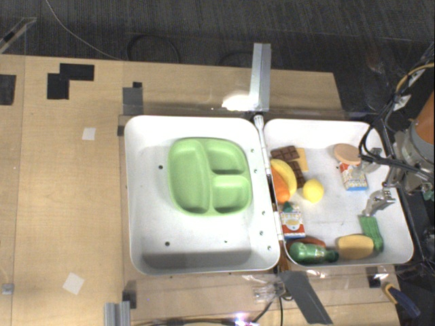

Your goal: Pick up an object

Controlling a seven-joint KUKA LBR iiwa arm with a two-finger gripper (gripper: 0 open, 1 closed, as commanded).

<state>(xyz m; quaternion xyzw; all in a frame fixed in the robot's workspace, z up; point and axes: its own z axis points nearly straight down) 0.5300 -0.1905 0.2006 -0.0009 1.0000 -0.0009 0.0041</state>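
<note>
Silver claw (378,202) above right bin (401,250).

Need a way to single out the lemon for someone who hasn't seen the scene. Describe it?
Go to the right bin, the one crowded with toy food, not the one holding the green tray. The lemon lies near its middle, just right of the banana. It is the small, round, plain yellow piece; the banana is long and curved.

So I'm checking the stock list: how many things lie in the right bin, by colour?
Yellow: 2, banana, lemon
Brown: 1, chocolate bar
Green: 2
Tan: 2
Cartons: 2
Total: 9
</note>
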